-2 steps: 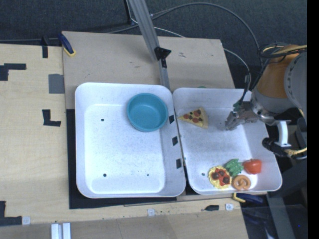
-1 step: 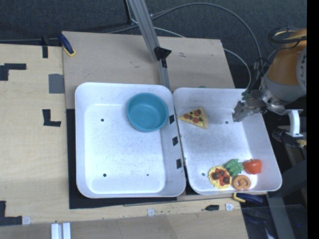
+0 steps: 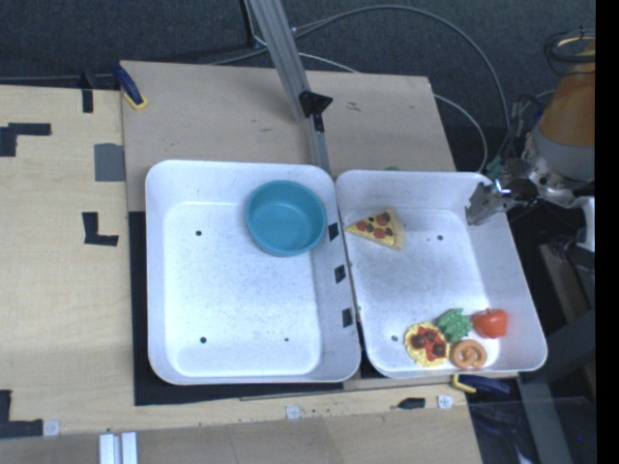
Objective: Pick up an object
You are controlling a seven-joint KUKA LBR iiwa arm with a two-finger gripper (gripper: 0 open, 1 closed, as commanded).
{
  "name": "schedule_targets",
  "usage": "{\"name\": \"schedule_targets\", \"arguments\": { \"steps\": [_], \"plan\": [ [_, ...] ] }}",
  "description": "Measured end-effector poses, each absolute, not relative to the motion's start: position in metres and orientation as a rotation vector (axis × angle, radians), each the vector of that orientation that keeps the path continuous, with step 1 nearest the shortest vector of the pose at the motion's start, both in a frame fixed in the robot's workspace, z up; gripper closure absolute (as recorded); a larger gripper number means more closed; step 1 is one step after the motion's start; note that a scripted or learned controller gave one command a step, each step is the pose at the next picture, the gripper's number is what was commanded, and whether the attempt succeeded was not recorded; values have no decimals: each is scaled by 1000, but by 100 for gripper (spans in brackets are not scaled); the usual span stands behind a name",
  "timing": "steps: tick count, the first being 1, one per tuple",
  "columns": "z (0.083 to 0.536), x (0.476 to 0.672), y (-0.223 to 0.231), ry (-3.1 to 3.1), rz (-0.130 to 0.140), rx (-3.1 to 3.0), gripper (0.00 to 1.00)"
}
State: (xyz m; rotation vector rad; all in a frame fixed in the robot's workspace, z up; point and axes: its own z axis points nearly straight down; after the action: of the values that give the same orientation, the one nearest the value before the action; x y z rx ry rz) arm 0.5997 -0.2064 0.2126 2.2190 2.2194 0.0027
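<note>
A: What's in the left bin [image 3: 184,288]?
B: A blue bowl [image 3: 285,217], at its far right corner.
A: And the right bin [image 3: 503,259]?
B: A pizza slice [image 3: 377,228] near the divider; a small pizza [image 3: 427,344], greens [image 3: 453,322], a tomato [image 3: 490,323] and a pretzel [image 3: 469,354] clustered at the near edge. The gripper [image 3: 484,201] hangs over the far right rim.

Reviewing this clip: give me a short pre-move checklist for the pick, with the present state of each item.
1. Targets present in right bin: pizza slice, round pizza, green piece, red piece, ring-shaped piece: ok.
2. Tool over a target: not ok, at the bin's upper right edge.
3. Tool carrying nothing: cannot tell.
4. Pizza slice lies apart from the others: ok.
5. Corner items separated: not ok, clustered.
6. Blue bowl out of the way, in the left bin: ok.
</note>
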Motion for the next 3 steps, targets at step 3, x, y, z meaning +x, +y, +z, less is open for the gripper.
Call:
{"name": "schedule_targets", "arguments": {
  "steps": [3],
  "plan": [
    [212,604,-95,2228,0,2217,100]
  ]
}}
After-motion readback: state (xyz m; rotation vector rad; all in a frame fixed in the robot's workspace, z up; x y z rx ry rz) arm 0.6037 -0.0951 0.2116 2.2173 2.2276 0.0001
